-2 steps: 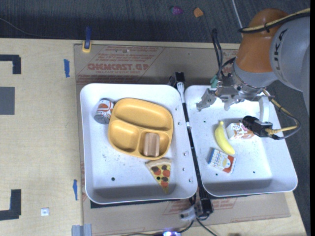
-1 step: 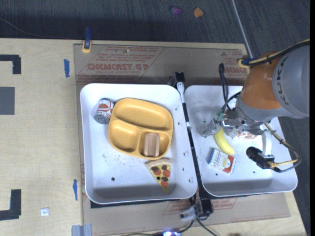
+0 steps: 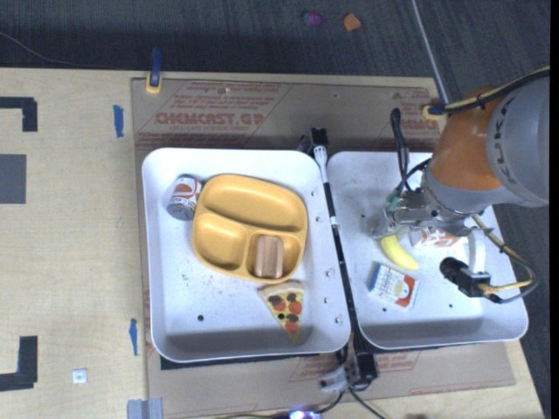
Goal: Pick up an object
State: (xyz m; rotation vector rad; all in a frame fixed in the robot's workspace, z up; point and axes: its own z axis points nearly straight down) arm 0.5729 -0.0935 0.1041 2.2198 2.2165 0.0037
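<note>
Over the right bin [image 3: 507,321], the gripper [image 3: 417,219] hangs low just above the banana [image 3: 399,252], presumably lining up a grasp; finger state cannot be told (wrist hides them). Beside the banana: one small carton [image 3: 391,285]. Well left of the banana, the left bin [image 3: 166,321] holds one yellow tray [image 3: 236,212], one can [image 3: 182,198], one pizza slice [image 3: 286,305].

Left bin [image 3: 166,321] holds a divided tray [image 3: 231,212] with a can [image 3: 182,197] touching its left side and a pizza slice [image 3: 286,306] in front. Right bin [image 3: 498,321] holds a banana [image 3: 398,252], with a small carton [image 3: 392,285] just in front of it.
</note>
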